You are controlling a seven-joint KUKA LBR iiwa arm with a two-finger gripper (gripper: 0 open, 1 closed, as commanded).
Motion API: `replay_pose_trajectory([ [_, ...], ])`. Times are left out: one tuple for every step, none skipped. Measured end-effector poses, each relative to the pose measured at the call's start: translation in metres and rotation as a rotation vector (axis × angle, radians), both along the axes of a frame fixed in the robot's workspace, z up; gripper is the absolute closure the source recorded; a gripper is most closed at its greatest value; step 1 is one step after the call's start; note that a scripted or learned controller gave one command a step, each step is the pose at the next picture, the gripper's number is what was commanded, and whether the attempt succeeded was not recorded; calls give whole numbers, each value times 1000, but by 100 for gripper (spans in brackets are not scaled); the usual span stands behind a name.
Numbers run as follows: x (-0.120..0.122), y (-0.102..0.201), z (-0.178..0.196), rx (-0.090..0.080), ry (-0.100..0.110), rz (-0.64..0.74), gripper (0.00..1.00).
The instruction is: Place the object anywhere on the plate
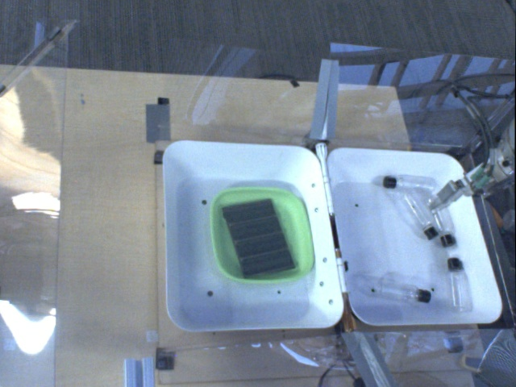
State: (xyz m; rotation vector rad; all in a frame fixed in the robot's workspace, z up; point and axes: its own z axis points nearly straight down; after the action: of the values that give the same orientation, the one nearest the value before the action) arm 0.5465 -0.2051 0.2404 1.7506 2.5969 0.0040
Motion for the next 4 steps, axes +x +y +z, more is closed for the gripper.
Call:
replay_pose_trajectory([
  [0, 0, 3, -2, 1, 220, 0],
  [-20, -1, 40, -6, -1, 492, 0],
  [-57, -1, 76, -9, -1, 713, 0],
  [-57, -1, 70, -11, -1, 934, 0],
])
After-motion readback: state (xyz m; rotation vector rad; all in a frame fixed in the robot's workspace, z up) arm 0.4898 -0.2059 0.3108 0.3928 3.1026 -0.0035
